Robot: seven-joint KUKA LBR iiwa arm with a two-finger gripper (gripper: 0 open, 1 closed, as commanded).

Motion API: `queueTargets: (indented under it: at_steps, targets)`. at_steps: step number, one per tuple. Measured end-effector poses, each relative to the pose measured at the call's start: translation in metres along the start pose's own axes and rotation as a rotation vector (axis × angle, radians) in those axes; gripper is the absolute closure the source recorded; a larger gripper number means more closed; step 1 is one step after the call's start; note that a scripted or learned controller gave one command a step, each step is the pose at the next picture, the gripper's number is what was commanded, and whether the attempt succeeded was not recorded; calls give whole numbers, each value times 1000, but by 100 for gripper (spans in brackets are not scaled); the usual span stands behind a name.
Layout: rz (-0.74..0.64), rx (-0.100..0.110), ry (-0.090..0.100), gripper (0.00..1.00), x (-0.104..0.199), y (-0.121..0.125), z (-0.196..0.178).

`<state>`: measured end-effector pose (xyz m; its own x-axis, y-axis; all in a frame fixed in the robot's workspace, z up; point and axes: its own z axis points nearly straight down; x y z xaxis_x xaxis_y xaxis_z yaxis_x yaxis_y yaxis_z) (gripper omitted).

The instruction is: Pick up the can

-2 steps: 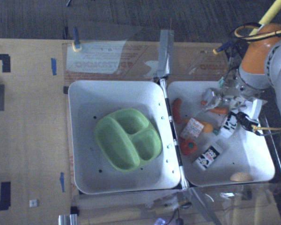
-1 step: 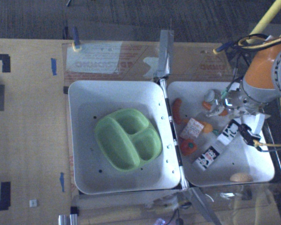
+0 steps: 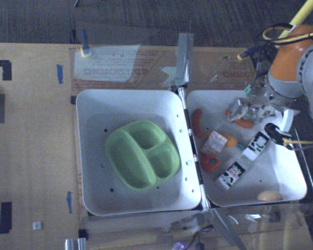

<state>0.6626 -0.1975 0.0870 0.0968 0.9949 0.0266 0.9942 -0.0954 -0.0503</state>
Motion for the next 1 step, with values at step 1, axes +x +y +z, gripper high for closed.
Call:
queueTargets:
  at_steps: [1]
  targets:
    - [-10,-50,-26,0,51,-2,2]
